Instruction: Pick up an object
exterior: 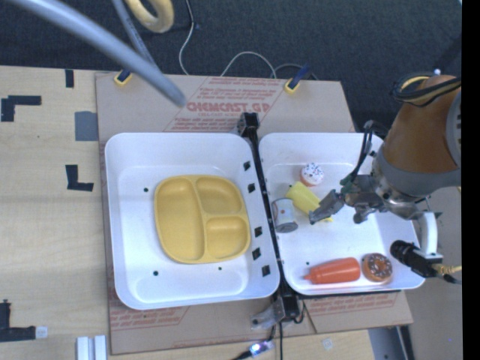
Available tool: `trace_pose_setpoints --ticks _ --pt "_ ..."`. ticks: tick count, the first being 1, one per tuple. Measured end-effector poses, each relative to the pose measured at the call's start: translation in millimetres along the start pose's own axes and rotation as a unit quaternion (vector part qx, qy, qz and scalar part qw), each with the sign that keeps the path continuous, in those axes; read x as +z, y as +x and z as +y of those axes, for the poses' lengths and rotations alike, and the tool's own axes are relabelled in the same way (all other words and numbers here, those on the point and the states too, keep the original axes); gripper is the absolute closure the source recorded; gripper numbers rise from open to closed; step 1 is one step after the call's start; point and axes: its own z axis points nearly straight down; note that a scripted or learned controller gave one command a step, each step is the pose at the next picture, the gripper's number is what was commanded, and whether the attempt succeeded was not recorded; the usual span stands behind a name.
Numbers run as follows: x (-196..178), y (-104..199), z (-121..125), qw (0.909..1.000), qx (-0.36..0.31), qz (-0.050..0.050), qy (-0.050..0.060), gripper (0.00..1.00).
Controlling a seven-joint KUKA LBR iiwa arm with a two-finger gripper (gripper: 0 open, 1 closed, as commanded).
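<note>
In the camera view, the pickup looks barely begun: the gripper [330,205] hangs over the right bin [341,142], and whether its jaws are released or clenched cannot be told. Nothing visibly sits between them. Just beside the jaws lies a smooth yellow block [302,196]; a small metallic can [284,216] rests a little beyond. Nearer the bin's front edge lie a glossy orange carrot [334,271] and a sprinkled doughnut [376,268]. The left bin [127,156] holds a matte yellow divided plate [201,218].
</note>
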Motion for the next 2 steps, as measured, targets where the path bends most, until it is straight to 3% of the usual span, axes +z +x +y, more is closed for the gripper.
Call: trace_pose_setpoints --ticks 1,2 --pt "-6.6 0.4 2.8 1.0000 -0.002 -0.001 -0.007 0.00" --pt "38.2 -2.5 5.8 1.0000 -0.002 0.000 -0.004 0.00"
